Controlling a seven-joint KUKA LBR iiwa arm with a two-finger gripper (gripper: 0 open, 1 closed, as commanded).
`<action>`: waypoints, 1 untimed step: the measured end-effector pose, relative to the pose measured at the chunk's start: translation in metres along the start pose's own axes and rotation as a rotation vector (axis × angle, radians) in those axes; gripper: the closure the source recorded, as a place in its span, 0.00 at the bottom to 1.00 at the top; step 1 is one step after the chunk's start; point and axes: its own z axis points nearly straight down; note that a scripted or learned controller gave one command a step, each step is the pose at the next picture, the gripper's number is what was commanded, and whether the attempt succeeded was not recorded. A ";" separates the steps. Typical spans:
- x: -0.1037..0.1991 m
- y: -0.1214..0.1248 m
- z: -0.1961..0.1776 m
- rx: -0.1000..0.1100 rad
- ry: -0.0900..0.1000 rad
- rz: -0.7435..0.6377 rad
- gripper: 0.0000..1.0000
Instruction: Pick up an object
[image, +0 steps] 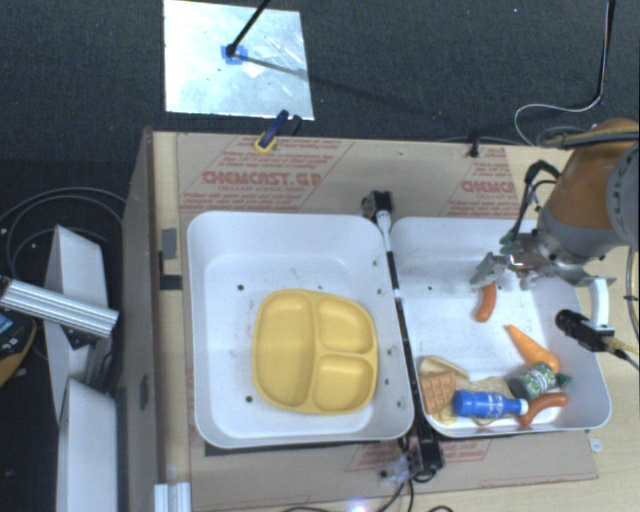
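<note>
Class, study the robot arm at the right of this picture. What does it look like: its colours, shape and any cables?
The arm is thick and rounded, grey with a broad orange band above the wrist. Thin dark cables loop beside the band. At its tip sits a small metallic grey claw. A white part with a black fitting juts from the arm's lower side.

orange sausage (485, 302) — short, near-upright in view | right bin (440, 250), upper middle — apart from the pile

Robot lab bench, cardboard-lined top (300, 165), twin white bins (215, 300), loose cables (40, 215), metal calibration sheet (235, 60)
</note>
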 end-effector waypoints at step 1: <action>0.010 -0.007 0.028 -0.002 0.000 -0.001 0.00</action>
